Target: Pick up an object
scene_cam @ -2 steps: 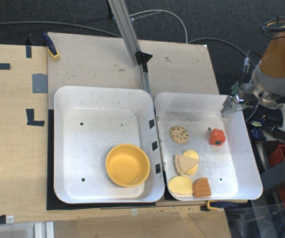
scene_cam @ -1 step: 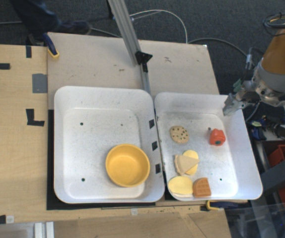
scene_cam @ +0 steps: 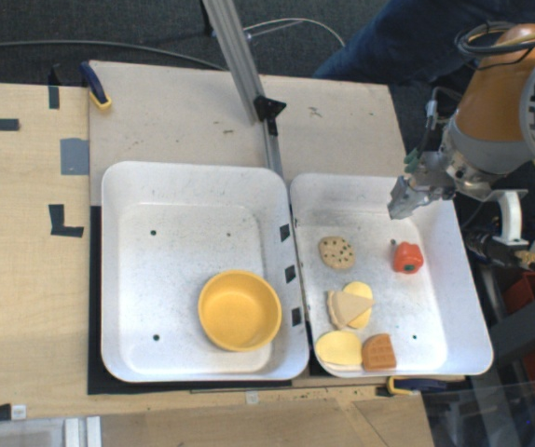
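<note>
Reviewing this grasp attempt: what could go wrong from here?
The gripper hangs near the right bin's far rim, so a straight descent might find bare floor. The red pepper looks rounded and could roll away. The cookie lies flat, likely hard to pinch.

No legible text; partial letters on arm unreadable.

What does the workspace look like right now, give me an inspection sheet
Surface: two shallow white bins, left bin, right bin, on a beige bench.
Job's things: round yellow plastic bowl in left bin; small red pepper toy, speckled round cookie, tan wedge, pale yellow disc, orange-brown block in right bin.
Clutter: nothing seen.
Grippers: gripper over right bin's far edge.
Cables: black cable behind bench.
Surroundings: slanted grey metal pole.
</note>
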`<state>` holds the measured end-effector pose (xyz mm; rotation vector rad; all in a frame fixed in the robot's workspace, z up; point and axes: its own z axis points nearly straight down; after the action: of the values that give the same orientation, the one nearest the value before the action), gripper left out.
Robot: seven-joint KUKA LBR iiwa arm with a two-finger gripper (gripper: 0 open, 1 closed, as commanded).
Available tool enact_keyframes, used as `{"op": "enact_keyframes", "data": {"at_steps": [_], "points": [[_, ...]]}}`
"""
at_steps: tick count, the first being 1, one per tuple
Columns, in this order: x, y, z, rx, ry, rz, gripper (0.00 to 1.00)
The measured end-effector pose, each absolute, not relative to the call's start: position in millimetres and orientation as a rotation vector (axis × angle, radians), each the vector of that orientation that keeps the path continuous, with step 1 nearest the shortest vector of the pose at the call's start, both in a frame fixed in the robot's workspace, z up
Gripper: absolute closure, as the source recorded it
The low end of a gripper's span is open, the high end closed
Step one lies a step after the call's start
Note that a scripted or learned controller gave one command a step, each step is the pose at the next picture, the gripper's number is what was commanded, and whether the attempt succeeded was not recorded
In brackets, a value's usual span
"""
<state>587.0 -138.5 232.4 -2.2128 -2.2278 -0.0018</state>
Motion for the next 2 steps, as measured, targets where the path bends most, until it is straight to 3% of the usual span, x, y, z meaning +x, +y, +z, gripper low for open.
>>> {"op": "enact_keyframes", "data": {"at_steps": [2], "points": [[558.4,-24,244,-2.211,-2.227,-0.001,1.0]]}}
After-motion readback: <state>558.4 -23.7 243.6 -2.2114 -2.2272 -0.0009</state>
